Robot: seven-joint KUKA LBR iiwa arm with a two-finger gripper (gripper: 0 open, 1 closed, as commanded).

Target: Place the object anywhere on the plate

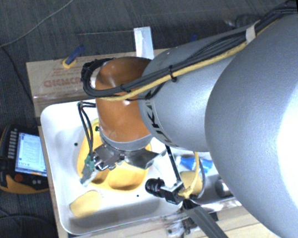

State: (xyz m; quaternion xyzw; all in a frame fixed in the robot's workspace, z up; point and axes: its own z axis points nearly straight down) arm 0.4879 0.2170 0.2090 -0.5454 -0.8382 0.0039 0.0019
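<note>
- The grey arm [238,113] reaches in from 3 o'clock and covers most of the right half of the camera view; its orange band [119,100] sits above the left white bin [60,158].
- The gripper [97,166] hangs low over that bin, below the band at about 7 o'clock from it; whether it is clenched or released cannot be told, since the wrist hides it.
- A yellow plate [122,178] lies in the bin directly under the gripper, partly covered by the wrist.
- A pale yellow object [85,203] rests on the bin floor at 7 o'clock from the plate, just beside its rim and apart from the gripper.
- A handheld control pendant [24,160] lies on the floor at 9 o'clock from the bin.
</note>
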